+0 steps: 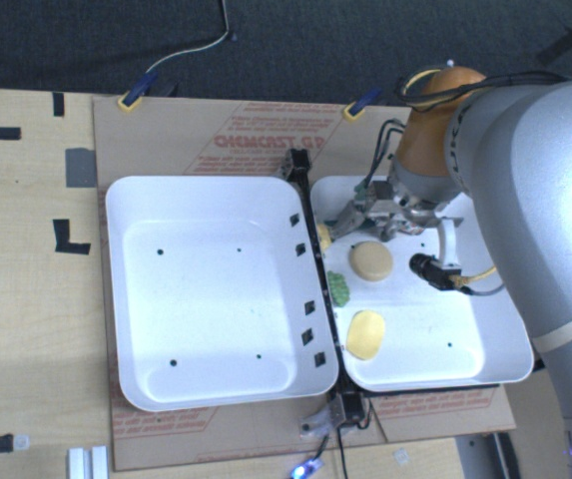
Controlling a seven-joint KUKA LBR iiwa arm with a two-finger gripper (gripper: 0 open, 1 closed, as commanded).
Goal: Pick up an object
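Nearest, in right bin (pixel 465 362): yellow lump (pixel 365 334), green bit (pixel 338 289), tan round object (pixel 371 260). Just beyond, hand (pixel 390 218), grip impossible to tell, perhaps half hidden by grey arm (pixel 525 168). Left bin (pixel 136 208); cardboard-covered counter (pixel 236 138); dark carpet (pixel 86 18) farthest.

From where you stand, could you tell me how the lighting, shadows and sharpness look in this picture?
In the camera view, light is even; the left bin glares bright white along its lower floor, the arm looms large and soft-edged, casting faint shadow on the right bin, and the tan round object and yellow object look slightly blurred.
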